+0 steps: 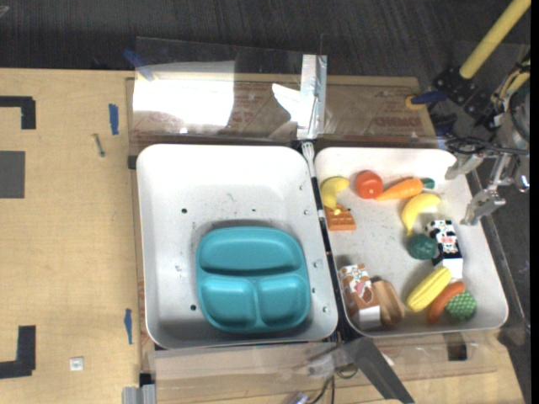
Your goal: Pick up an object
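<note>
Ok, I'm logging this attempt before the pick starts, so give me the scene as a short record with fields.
left bin: holds a teal divided tray
right bin: holds toy food and small items
back of right bin: tomato, carrot, banana
front of right bin: corn cob, small carton
gripper: over the right bin's right rim, nothing seen between its fingers
pick status: not yet done
</note>
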Motion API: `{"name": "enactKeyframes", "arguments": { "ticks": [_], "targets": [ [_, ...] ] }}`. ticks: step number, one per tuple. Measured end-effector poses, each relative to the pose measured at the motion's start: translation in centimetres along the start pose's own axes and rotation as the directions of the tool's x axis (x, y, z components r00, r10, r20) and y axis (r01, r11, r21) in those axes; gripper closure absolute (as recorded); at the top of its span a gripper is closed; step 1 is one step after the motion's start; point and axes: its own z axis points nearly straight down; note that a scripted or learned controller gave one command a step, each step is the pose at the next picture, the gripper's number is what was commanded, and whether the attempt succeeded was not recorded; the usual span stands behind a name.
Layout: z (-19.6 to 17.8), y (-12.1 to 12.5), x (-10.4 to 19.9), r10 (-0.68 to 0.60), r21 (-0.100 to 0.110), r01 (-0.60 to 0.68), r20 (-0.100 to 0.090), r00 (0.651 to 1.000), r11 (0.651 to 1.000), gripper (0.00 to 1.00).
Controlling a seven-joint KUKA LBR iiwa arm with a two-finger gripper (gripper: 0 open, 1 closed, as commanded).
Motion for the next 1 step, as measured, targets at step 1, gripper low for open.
{"name": "enactKeyframes", "arguments": {
  "ticks": [1],
  "targets": [
    [12.23,1.72,-0.59,-0.08,0.009,0.08,0.025,0.996,0.997,0.0]
  ]
}}
